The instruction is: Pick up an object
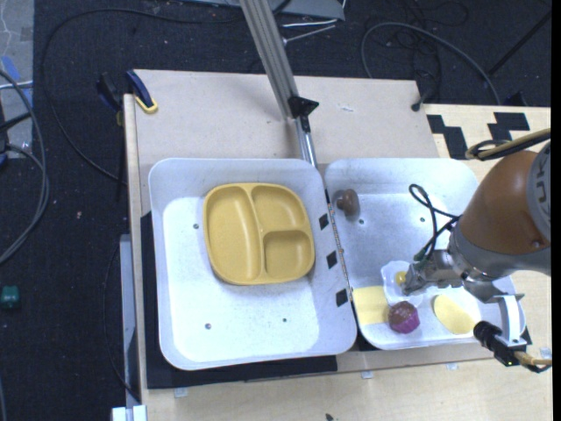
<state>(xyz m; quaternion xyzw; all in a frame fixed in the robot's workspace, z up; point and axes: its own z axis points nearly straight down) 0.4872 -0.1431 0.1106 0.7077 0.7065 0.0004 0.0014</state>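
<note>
Two shallow white bins sat side by side on the bench, with dark floor and loose cables beyond. Nearest the camera, in my right bin [412,187], lay one purple ball [403,317] between one yellow block [369,305] and one pale yellow disc [454,313]. My gripper [410,279] reached down just above them, arm bent in from the right; its grip I could not tell. Farther back rested one brown lump [348,202]. One yellow divided plate [259,232] occupied the left bin [175,261].

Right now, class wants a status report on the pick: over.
Gripper low in right bin, over small yellow item. Purple ball close beside, untouched. Nothing seen lifted.
</note>
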